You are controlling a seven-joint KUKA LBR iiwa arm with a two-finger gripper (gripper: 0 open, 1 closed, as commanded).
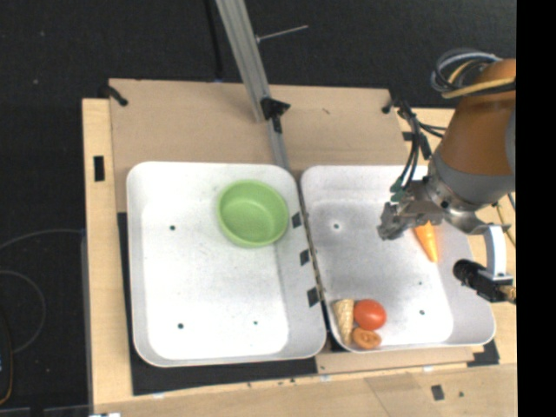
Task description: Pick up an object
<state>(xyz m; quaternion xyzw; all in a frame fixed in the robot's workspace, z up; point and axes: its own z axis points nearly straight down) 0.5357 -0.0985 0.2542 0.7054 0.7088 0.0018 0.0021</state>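
Observation:
In the right bin lie an orange carrot-shaped piece near the right wall, and a red tomato, a tan bread-like piece and a small orange piece clustered at the front left corner. My gripper hangs over the right bin's middle right, just left of the carrot. A green bowl sits in the left bin at its far right.
A grey metal pole slants down from the top to the divide between the bins. The arm's orange band and cables fill the right side. A black fitting sits by the right bin's right rim.

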